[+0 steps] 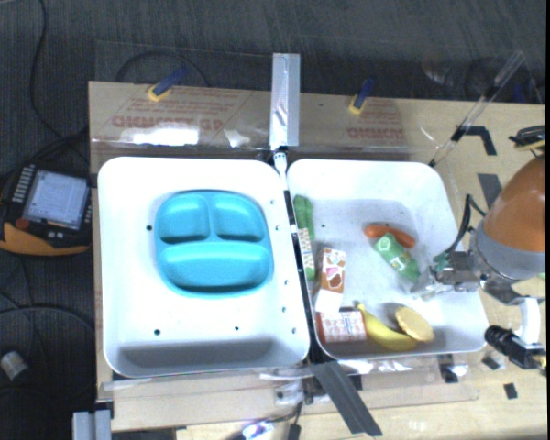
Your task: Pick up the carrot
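Two white bins side by side on the surface (pixel 128 117). Left bin (pixel 128 328) holds one blue divided plate (pixel 213 241), three compartments. Right bin (pixel 385 177) holds: one carrot (pixel 390 235), orange, lying upper right of centre, touching the top end of one green packet (pixel 399 259); one green cucumber-like thing (pixel 303 220) along the left wall; one small orange-and-white carton (pixel 333 270); one red-brown carton (pixel 341 326); one banana (pixel 383 331); one yellow lemon-like piece (pixel 414 323) touching the banana. Gripper (pixel 440 278) sits at the right bin's right wall, near the green packet's lower end, apart from the carrot; can't tell how its jaws stand
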Motion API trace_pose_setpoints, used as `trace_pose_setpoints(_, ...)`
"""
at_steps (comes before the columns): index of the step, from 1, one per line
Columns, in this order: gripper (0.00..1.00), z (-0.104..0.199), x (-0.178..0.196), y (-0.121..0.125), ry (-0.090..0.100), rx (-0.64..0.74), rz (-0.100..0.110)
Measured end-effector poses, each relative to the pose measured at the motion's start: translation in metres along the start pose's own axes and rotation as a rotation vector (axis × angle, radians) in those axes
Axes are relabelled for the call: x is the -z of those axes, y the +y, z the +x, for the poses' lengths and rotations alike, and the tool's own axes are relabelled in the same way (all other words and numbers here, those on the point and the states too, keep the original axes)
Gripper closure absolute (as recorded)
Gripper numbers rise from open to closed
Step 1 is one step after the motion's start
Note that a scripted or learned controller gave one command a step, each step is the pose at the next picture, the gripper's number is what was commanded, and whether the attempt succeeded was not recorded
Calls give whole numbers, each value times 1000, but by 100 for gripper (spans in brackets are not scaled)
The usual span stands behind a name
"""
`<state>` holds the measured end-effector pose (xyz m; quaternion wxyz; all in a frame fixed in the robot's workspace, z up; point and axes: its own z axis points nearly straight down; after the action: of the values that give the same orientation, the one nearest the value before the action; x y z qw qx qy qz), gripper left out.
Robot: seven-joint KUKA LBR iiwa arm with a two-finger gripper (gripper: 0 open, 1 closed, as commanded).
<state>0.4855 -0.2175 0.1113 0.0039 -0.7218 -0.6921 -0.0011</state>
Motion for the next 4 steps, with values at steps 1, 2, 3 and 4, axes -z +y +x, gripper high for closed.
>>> trace_pose_setpoints(1, 100, -4, -15, -1, -8, 202, -2)
trace_pose_setpoints(2, 100, 3, -15, 0, -9, 120, -8)
trace_pose_setpoints(3, 100, 39, 97, 0, -10, -457, -3)
trace_pose_setpoints(4, 100, 32, 141, 47, -11, -210, -2)
